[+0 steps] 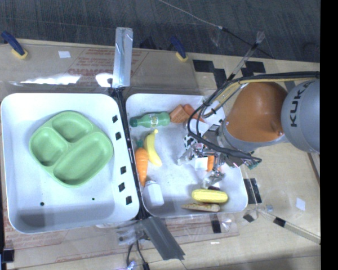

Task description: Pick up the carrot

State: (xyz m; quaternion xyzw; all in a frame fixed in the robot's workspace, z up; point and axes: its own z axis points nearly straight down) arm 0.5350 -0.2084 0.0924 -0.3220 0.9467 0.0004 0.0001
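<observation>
Down by the right bin's (236,204) left wall lies the carrot (141,163), touching a banana (152,147), a green bottle (151,119) above and a white bottle (154,192) below. Well apart hangs the claw (200,162); whether wide or narrow I cannot tell.

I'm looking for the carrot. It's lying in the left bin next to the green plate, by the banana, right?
Not quite. The camera view shows the carrot in the right bin, against its left wall, beside the banana. The green plate sits alone in the left bin.
</observation>
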